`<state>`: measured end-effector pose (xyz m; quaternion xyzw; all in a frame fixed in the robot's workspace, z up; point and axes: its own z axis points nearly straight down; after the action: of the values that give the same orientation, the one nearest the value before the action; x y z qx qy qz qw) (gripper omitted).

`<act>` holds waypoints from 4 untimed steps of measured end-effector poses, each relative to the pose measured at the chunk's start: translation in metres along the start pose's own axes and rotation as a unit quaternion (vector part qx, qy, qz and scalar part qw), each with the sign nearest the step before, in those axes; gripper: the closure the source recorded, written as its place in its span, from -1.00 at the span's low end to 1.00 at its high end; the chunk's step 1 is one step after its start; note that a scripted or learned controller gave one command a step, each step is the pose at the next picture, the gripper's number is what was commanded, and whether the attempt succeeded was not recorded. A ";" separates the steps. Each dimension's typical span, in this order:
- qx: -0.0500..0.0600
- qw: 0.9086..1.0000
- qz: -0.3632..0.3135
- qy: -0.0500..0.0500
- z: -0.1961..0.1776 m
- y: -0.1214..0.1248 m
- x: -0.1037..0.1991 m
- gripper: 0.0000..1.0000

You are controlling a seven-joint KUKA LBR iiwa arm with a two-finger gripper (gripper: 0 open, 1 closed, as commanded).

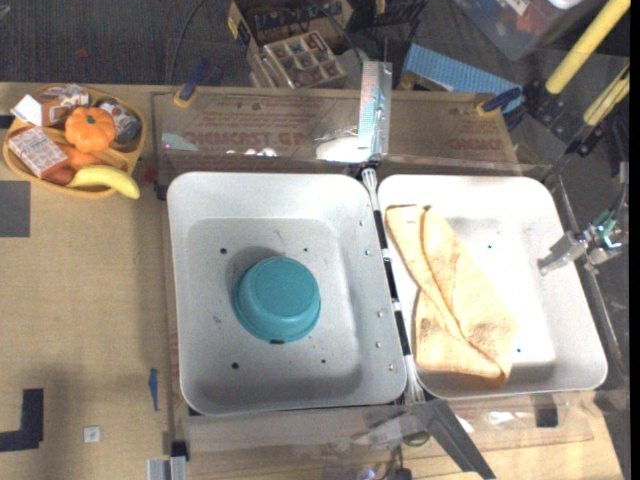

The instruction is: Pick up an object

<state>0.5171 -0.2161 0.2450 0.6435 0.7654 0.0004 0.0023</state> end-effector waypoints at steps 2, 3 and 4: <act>-0.002 0.997 -0.077 0.000 0.156 -0.023 0.075 -1.00; 0.001 0.996 -0.092 0.001 0.025 -0.002 0.127 -1.00; 0.000 1.000 -0.030 0.000 0.060 0.088 0.121 -1.00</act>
<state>0.5836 -0.0817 0.1852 0.6205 0.7842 0.0004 0.0018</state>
